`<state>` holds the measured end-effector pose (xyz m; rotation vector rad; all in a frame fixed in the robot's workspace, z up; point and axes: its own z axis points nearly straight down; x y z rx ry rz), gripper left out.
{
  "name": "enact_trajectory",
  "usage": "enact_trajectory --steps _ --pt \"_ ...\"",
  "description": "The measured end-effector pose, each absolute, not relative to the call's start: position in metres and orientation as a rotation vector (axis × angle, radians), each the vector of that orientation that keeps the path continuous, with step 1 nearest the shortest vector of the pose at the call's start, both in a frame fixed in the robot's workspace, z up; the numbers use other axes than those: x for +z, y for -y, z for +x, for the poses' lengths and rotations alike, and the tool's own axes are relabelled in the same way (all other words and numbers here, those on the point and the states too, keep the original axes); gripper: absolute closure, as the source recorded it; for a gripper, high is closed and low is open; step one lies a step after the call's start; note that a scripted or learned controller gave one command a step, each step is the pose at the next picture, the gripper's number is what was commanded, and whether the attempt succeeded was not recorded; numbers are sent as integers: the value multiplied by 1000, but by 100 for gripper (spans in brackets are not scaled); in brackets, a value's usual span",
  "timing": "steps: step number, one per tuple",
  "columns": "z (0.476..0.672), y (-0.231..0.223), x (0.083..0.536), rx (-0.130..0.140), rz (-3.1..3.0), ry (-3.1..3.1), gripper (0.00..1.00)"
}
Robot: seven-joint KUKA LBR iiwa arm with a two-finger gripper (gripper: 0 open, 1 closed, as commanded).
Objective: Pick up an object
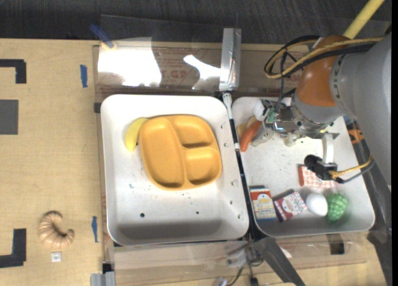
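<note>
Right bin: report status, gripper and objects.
Gripper low over right bin's far end, beside carrot. Nothing seen held. Boxes, white egg, green ball along near wall.

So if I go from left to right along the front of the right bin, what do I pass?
Small carton → red and white packet → white egg → green ball.

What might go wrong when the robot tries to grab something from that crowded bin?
The carrot lies right against the right bin's wall, so the pincer may bump the wall instead of closing around it. The white egg, green ball and small boxes sit bunched together, so a grab there could push them apart or slip.
</note>
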<state>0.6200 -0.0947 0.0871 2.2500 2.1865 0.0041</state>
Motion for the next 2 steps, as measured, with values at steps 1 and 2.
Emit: enact_trajectory --steps 1,2 --pt "636 92 87 2 2416 -2005 0" --pt "637 92 99 5 2409 -2005 100"
